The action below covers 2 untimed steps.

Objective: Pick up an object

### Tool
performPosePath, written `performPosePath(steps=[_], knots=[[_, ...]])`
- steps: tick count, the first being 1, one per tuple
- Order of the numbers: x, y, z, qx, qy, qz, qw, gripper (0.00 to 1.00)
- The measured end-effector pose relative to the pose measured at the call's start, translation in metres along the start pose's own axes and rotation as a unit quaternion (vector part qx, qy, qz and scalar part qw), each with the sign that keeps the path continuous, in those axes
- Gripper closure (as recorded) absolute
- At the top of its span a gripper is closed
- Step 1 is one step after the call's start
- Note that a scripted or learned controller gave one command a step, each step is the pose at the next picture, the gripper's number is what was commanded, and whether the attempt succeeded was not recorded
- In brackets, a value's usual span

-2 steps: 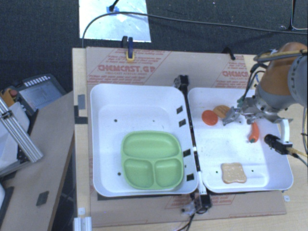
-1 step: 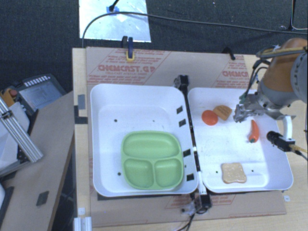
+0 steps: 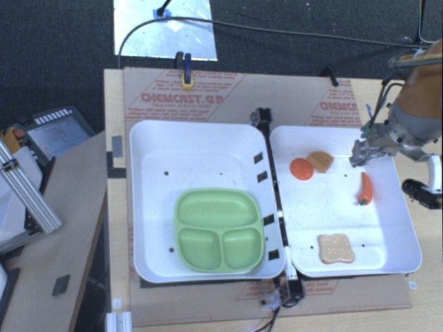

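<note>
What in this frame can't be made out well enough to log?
- Gripper, camera view: small and blurred over the right bin; whether it is open or shut cannot be told.
- Arm: cut off by the right edge.
- Orange-red item below the gripper: too small to identify; perhaps a carrot or pepper.
- Brown piece touching the red disc: too small to name.

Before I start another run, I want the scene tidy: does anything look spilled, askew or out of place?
Nothing stands out. The green divided plate lies flat in the left bin. In the right bin, the toast slice, carrot, tomato and brown biscuit lie loose, unspilled. The claw is above the right bin's far edge.
</note>
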<state>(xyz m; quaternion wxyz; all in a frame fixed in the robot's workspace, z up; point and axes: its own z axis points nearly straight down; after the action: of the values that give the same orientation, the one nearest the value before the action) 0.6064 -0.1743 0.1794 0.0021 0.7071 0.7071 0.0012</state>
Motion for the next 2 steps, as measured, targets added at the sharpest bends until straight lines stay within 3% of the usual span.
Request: performPosePath(steps=[2], knots=[[-0.008, 0.002, -0.091, -0.001, 0.0, -0.002, 1.0, 1.0]])
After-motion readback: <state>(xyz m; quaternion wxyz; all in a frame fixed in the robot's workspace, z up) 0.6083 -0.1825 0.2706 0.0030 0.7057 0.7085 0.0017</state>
